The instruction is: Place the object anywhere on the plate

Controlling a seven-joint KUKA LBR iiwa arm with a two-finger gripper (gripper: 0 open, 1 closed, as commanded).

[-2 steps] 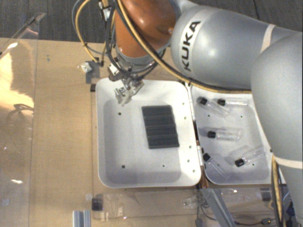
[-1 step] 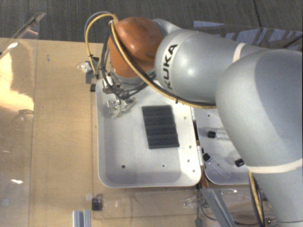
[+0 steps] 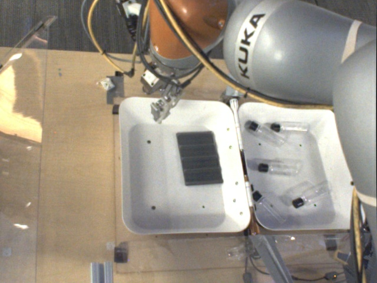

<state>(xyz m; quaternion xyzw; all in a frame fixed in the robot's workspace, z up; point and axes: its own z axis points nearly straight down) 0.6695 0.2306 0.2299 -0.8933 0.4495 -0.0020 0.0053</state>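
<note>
The gripper (image 3: pixel 160 108) hangs over the left bin (image 3: pixel 135 211), its grasp impossible to tell; next likely lowering toward the dark plate (image 3: pixel 199 158).

Dark ribbed rectangular plate (image 3: pixel 199 158) lying flat near the middle of the left bin (image 3: pixel 135 211), slightly toward its right edge, four clear vials with black caps (image 3: pixel 280 168) lying on their sides across the right bin (image 3: pixel 327 118), well apart
</note>
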